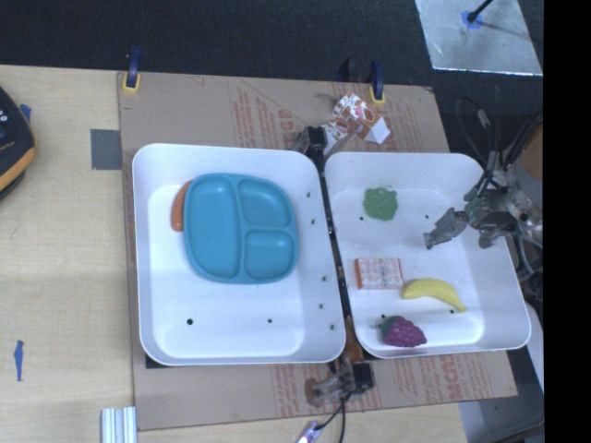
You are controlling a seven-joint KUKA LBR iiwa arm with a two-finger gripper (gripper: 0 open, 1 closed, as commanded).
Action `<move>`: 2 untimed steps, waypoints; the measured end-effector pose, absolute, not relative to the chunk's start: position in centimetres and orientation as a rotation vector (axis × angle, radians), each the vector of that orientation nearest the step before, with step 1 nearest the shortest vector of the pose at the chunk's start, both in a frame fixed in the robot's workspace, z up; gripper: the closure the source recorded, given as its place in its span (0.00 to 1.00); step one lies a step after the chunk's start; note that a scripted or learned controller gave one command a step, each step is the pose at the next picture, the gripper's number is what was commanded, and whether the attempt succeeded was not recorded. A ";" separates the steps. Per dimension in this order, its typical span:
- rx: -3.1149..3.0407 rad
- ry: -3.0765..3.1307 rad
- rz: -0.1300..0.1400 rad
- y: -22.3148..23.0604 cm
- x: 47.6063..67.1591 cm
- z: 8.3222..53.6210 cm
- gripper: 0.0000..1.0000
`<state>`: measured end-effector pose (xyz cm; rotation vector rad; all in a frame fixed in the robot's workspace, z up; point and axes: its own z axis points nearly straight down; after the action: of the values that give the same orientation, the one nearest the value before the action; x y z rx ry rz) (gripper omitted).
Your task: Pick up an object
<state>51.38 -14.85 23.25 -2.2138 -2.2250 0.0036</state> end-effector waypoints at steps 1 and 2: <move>-2.212 -2.227 0.006 -11.7 56.8 16.8 0.00; -2.216 -2.222 0.005 -17.8 64.2 9.4 0.00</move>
<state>64.19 -17.79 9.36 -2.2157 -2.2219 0.0048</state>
